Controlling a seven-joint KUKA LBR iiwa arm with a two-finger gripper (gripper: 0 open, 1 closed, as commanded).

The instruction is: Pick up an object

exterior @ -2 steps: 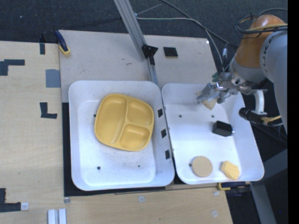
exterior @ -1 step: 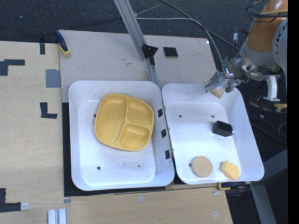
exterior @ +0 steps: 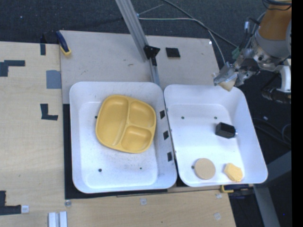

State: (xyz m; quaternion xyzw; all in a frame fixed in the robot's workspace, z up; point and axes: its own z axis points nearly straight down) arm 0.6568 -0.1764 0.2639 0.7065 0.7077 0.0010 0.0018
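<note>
1. The arm (exterior: pixel 272 30) is reaching in from the right side of the camera view, its orange band showing at the upper right corner above the grey wrist.
2. The gripper (exterior: pixel 227 82) is hanging over the far right corner of the right bin (exterior: pixel 246 112), just at the rim.
3. A small pale, tan-coloured object (exterior: pixel 229 84) is sitting at the gripper's tip, apparently between the fingers; the gripper is closed on it, though the object's kind is too small to make out.
4. The right bin is holding three loose items: a black block (exterior: pixel 225 130) lying near the right wall at mid-depth, a round tan disc (exterior: pixel 205 169) lying near the front edge, and a yellow chunk (exterior: pixel 233 172) lying just beside the disc, toward the front right corner.
5. The disc and the yellow chunk are lying close together but apart; the black block is lying well apart from both.
6. The left bin (exterior: pixel 80 141) is holding a yellow divided plate (exterior: pixel 126 123), which is lying flat in the far half with its compartments facing up.
7. The two bins are sitting side by side, their adjoining walls touching or nearly so.
8. A metal post (exterior: pixel 132 20) is slanting up from behind the bins, and cables are trailing across the dark floor beyond the bench.
</note>
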